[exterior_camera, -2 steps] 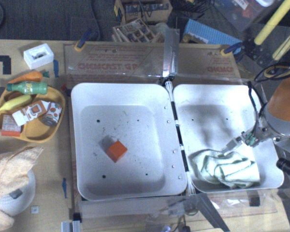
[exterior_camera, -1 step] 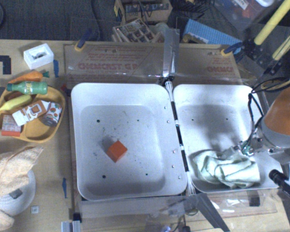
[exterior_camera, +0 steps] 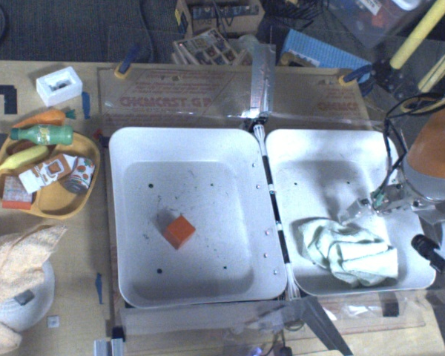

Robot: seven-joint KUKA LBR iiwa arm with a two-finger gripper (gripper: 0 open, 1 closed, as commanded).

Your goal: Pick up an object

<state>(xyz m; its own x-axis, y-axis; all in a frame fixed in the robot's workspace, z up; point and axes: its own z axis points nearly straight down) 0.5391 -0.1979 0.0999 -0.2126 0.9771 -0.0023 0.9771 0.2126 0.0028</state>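
Note:
An orange cube (exterior_camera: 179,231) lies in the middle of the left bin (exterior_camera: 133,147). A crumpled white cloth with green stripes (exterior_camera: 347,252) lies in the near part of the right bin (exterior_camera: 311,147). The arm reaches in from the right, its orange band (exterior_camera: 434,153) over the bin's right rim. My gripper (exterior_camera: 366,205) hangs low just beyond the cloth's far edge, close to it. Nothing is visibly held.
A yellow bowl (exterior_camera: 55,202) with toy food and a green bottle stands left of the bins. A beige cloth (exterior_camera: 18,262) and a small white box (exterior_camera: 59,86) also lie on the left of the bench. Black cables (exterior_camera: 391,147) hang by the arm.

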